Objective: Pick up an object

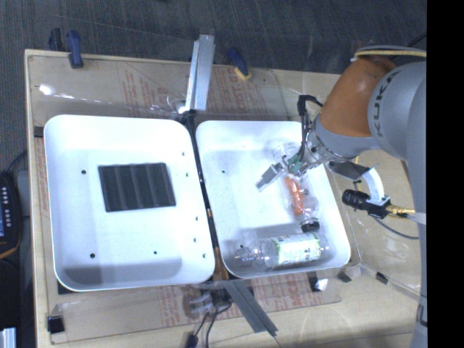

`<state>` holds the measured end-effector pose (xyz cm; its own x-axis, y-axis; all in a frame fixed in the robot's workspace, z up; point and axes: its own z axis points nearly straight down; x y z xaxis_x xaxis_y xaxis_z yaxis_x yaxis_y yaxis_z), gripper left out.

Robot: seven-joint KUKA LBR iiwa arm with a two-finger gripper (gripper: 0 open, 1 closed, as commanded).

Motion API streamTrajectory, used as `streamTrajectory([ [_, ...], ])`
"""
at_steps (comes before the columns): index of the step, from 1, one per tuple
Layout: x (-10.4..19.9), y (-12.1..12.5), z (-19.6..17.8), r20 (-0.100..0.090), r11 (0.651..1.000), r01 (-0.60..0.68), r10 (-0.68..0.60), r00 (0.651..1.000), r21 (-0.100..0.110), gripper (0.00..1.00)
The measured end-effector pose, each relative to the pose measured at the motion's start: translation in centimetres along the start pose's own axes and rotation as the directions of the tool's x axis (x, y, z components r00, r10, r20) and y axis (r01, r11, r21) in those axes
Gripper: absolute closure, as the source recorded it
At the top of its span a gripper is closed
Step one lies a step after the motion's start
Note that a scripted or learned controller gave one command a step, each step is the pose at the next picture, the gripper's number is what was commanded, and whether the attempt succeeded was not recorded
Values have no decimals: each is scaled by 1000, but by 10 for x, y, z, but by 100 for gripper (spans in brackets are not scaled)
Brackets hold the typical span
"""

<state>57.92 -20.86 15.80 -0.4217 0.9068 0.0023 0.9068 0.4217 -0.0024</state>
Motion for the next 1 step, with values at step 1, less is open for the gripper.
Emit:
streamTrajectory([
  [1, 3, -5, -5, -2, 1000, 15, -15, 1000, 2, 0],
])
